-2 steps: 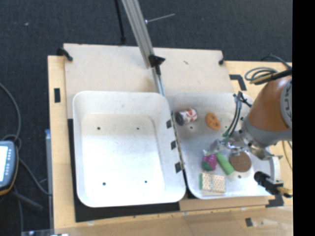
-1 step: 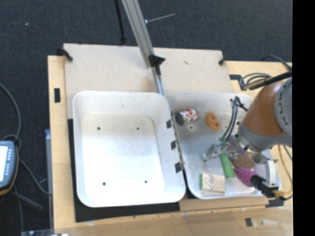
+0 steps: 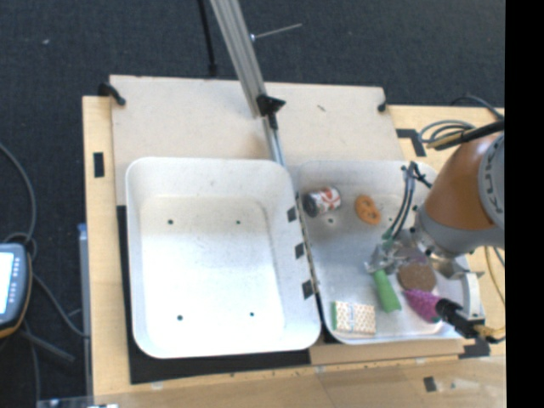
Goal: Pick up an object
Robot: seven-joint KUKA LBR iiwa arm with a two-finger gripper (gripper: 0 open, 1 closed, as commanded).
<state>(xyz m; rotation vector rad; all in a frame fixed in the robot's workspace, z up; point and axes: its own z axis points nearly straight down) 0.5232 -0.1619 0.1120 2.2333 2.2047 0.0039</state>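
Dark carpet [image 3: 102, 32] surrounds bench [image 3: 340, 100] bearing white bins [image 3: 153, 177].

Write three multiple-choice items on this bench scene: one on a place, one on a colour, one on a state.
1. Which bin holds the objects?
A. left bin
B. right bin
C. both

2. What colour is the stick-shaped object near the gripper?
A. green
B. blue
C. white

3. How does the small can stand?
A. upright
B. on its side
C. stacked on the orange piece

Key: 1 B, the right bin holds every object. 2 A, the green stick lies just below the gripper. 3 B, the small can lies on its side, apart from the orange piece.
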